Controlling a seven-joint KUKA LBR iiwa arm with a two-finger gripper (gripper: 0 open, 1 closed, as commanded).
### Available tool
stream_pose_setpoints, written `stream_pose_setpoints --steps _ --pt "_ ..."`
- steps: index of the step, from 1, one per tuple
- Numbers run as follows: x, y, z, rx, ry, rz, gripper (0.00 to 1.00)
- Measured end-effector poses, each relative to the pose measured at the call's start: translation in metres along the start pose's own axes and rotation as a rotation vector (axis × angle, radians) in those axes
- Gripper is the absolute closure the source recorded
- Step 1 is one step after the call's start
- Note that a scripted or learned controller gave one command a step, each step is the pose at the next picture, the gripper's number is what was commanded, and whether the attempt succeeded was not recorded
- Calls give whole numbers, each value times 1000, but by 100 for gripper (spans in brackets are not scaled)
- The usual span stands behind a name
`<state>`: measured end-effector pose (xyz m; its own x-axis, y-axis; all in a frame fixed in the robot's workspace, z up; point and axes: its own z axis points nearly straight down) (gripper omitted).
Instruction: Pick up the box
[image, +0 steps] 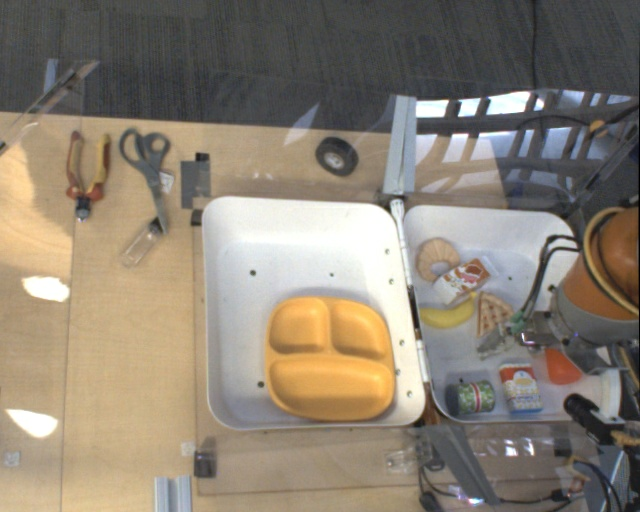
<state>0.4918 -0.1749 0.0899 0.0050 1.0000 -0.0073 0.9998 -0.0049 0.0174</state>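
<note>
A small red, white and blue box (520, 389) lies near the front of the right bin (500, 222), next to a green can (471, 397). The arm comes in from the right, with its orange band at the bin's right edge. My gripper (499, 341) hangs low over the middle of the right bin, just behind and slightly left of the box, beside a toast-like slice (490, 312). Nothing is visibly held in it.
The right bin also holds a bagel (437, 257), a red-and-white packet (463, 280), a banana (447, 316), an orange piece (563, 367) and a white cup (603, 385). A yellow divided tray (329, 356) sits in the left bin (300, 235). Scissors, pliers and a tape roll lie on the bench behind.
</note>
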Motion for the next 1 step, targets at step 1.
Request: stream_pose_setpoints --steps 1 --pt "0 0 0 0 1 -65 0"
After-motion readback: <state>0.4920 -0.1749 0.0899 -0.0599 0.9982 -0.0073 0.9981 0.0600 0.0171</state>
